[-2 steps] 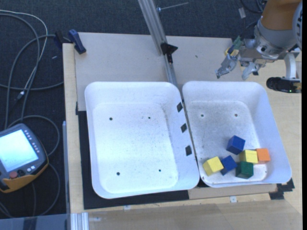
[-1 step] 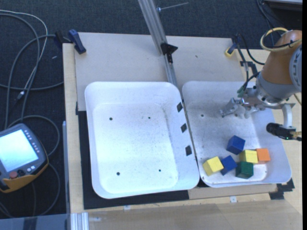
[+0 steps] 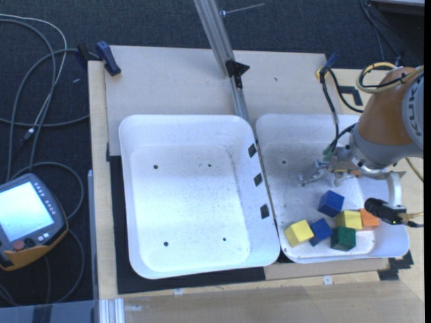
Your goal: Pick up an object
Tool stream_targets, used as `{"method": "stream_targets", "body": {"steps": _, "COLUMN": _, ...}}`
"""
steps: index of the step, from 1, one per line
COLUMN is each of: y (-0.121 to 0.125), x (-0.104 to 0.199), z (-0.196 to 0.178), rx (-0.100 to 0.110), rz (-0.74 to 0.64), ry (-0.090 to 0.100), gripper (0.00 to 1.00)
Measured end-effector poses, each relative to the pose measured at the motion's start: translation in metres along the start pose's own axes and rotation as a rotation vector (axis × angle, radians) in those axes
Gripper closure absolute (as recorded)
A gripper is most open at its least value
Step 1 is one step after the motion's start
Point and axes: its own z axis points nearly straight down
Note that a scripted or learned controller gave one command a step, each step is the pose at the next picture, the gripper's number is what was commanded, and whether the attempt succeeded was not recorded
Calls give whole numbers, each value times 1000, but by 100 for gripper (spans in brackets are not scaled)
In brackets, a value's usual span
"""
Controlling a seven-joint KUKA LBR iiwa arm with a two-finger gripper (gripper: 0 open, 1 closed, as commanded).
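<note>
A cluster of small coloured blocks lies at the near edge of the right-hand bin (image 3: 289, 140): a yellow block (image 3: 300, 232) at the near left, a small blue block (image 3: 321, 229) touching it, a green block (image 3: 343, 238) just beside that, and behind them a second yellow block (image 3: 350, 219) against an orange block (image 3: 369, 217). A larger blue block (image 3: 331, 202) sits slightly apart, tilted, just beyond the group. Any of these would serve as the object to pick up. They look like light, rigid toy cubes with flat faces, probably a little slick; the larger blue one, with free space on two sides, appears the easiest to take, by opposite flat faces.

Just past it hangs the gripper (image 3: 316, 175) of the grey-and-orange arm (image 3: 387, 123), low over the bin floor; from here one cannot tell how its fingers stand, and nothing is seen between them.

The left-hand bin (image 3: 135, 136) lies alongside on the pale counter (image 3: 168, 79). Off to the left, a handheld control pendant (image 3: 27, 217) glows, its screen too washed out to read. No legible writing or brand is visible anywhere.
</note>
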Motion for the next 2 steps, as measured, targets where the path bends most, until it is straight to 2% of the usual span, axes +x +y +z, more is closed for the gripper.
{"method": "stream_targets", "body": {"steps": 1, "y": -45, "x": 19, "z": 0, "rx": -1, "rz": 1, "ry": -1, "gripper": 0}}
{"method": "stream_targets", "body": {"steps": 2, "y": -84, "x": 7, "z": -2, "rx": -15, "rz": 1, "ry": -6, "gripper": 0}}
